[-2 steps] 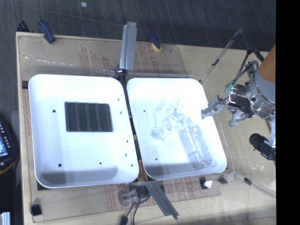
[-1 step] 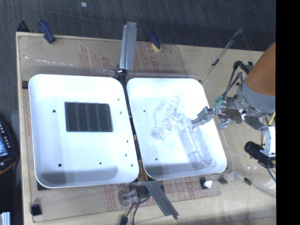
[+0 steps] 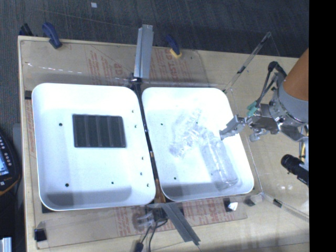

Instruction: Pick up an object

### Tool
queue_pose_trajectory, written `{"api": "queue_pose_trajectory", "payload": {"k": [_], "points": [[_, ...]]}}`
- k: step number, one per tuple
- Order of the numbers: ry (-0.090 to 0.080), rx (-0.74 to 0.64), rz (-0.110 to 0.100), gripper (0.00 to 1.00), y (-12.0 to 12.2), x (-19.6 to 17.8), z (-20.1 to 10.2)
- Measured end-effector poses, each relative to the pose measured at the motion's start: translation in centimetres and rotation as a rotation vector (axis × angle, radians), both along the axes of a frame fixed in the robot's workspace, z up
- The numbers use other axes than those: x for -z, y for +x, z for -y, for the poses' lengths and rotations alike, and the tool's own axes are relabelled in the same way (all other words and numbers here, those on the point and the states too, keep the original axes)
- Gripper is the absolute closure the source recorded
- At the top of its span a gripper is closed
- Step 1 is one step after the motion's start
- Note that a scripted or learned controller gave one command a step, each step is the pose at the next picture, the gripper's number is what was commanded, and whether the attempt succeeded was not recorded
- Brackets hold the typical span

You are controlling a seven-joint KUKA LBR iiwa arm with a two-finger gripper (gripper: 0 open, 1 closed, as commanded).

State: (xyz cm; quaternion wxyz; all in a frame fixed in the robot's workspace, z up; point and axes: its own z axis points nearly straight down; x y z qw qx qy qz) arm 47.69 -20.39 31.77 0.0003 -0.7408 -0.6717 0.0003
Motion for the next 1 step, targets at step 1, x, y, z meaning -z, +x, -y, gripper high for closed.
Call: {"api": "queue_pose_trajectory", "payload": {"k": [1], "points": [[0.000, -0.025, 0.001, 0.00, 0.05, -0.98, 0.16]]}}
